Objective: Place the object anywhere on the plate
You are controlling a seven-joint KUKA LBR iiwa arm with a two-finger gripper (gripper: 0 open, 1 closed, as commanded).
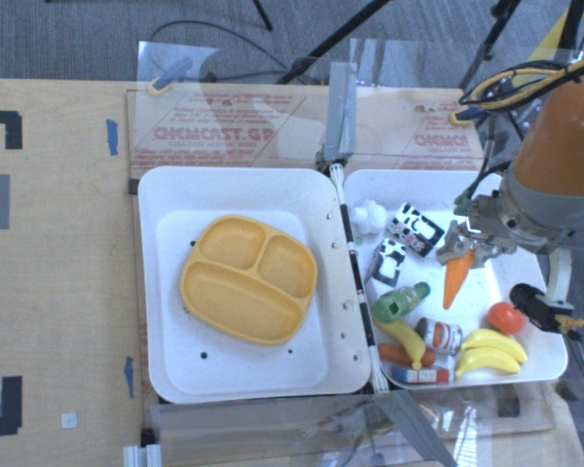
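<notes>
You'll see the gripper (464, 248) over the right bin (545, 368), well right of the yellow plate (248, 278), its fingers clamped on the carrot (455, 278), which hangs point down.

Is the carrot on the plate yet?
No. The carrot hangs at the gripper over the right bin; the plate sits left.
</notes>
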